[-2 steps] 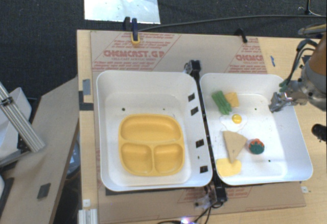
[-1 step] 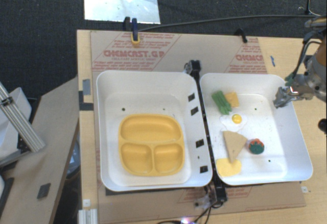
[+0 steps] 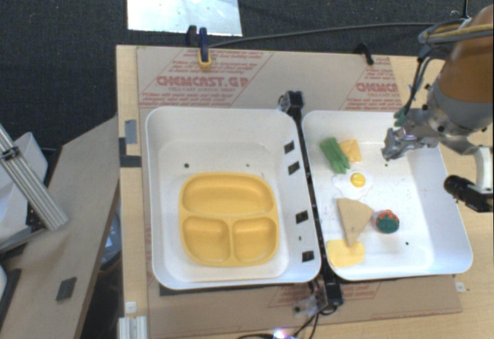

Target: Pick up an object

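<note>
Toy food pieces lie in the right bin (image 3: pixel 451 249); the left bin (image 3: pixel 166 175) holds a yellow divided tray (image 3: pixel 228 218). Largest is the tan wedge (image 3: pixel 353 219), probably light, stiff plastic, best pinched across its narrow sides. Then come the yellow blob (image 3: pixel 345 253), green piece (image 3: pixel 334 153), fried egg (image 3: pixel 356 181) and small round toy (image 3: pixel 387 222). The gripper (image 3: pixel 395 146) hovers over the bin's far side; its opening I cannot tell.

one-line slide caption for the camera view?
Gripper hovers over right white bin of toy food; yellow divided tray in left bin.
</note>
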Controlling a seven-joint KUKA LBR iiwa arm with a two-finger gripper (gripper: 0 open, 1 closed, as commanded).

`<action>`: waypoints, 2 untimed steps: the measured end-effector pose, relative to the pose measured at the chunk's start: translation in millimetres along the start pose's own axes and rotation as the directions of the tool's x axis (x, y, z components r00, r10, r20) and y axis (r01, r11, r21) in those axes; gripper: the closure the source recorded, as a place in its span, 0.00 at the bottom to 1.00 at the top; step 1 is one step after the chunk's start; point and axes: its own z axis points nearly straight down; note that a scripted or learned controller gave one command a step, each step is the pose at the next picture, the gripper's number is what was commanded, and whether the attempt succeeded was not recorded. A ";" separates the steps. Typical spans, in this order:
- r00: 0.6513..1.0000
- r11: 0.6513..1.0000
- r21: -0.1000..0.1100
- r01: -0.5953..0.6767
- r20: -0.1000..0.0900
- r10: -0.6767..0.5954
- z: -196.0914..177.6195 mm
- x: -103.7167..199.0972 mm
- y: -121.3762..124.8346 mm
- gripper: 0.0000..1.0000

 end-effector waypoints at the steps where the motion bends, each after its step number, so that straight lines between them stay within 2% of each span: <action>1: 1.000 1.000 -0.001 0.001 -0.001 -0.001 -8.5 54.8 14.2 1.00; 2: 1.000 1.000 0.000 0.000 -0.001 0.000 -14.5 108.0 23.1 1.00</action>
